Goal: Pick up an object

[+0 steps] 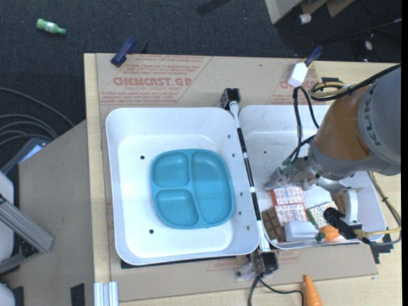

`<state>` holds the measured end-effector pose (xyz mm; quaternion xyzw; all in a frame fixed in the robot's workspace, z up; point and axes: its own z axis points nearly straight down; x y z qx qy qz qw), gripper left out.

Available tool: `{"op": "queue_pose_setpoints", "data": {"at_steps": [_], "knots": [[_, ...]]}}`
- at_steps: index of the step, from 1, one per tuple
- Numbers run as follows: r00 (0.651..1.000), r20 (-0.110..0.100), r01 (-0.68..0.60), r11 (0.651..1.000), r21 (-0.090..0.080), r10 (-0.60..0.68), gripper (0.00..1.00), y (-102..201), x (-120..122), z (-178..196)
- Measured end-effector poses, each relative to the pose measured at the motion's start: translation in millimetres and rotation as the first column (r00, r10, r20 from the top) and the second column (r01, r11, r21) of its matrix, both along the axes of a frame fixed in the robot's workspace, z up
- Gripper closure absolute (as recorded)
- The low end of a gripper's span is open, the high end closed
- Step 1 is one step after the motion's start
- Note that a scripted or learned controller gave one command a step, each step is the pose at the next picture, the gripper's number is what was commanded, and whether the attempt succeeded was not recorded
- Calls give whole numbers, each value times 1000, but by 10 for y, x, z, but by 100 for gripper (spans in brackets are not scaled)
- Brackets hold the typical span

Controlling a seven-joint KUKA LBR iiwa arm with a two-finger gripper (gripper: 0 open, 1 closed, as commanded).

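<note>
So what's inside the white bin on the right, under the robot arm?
The right bin holds a heap of small items near its front: a red-and-white checked packet, a brown block, a white box, something orange. The arm covers the bin's far right part.

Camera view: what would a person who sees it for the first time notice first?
Most likely the blue divided plate, lying flat in the middle of the left bin. Next, the grey arm with its orange band, reaching from the right down into the right bin. Below it, a heap of small things is crowded at that bin's near end, among them a red and white box.
</note>
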<state>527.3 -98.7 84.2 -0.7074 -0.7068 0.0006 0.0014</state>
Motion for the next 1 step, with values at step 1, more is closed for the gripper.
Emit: {"op": "queue_pose_setpoints", "data": {"at_steps": [1], "knots": [[1000, 1, 0, 1000, 0, 0, 100, 3, 4, 97]]}}
